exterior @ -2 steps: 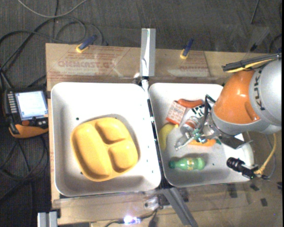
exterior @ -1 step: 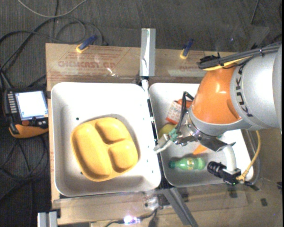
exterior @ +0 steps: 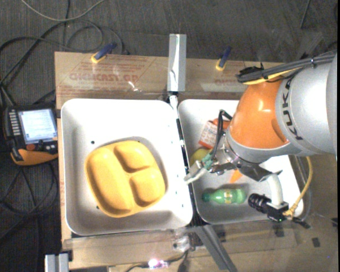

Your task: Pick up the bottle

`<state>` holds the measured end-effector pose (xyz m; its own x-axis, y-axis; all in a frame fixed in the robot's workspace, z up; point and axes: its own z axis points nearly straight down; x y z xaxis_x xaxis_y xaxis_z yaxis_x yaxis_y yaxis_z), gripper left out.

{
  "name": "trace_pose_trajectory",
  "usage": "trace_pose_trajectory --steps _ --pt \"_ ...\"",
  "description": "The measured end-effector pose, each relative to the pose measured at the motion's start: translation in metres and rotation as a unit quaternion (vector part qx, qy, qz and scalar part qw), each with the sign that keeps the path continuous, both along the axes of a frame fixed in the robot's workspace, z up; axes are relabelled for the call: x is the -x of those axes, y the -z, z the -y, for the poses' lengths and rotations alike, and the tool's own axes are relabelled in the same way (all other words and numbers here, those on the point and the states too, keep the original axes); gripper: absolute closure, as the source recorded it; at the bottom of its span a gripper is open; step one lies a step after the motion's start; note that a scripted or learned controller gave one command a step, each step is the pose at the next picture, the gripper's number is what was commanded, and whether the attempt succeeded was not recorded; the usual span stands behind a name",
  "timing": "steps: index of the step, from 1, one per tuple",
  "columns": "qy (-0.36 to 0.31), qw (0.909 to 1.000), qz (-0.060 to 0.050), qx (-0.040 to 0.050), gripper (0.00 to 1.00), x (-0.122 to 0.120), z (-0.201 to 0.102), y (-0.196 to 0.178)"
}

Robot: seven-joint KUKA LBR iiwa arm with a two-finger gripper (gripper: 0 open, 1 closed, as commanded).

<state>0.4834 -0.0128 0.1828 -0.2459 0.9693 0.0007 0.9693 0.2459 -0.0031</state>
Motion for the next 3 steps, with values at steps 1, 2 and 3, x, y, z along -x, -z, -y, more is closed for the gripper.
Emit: trace_pose_trajectory --steps 1,2,3 --pt "0.0 1.0 -0.001 -0.0001 1.0 0.0 -0.001 -0.008" --pt "-0.001 1.0 -0.002 -0.0002 1.0 -0.001 -0.001 -0.016" --pt "0.005 1.0 0.0 0.001 1.0 -0.005 0.067 0.0"
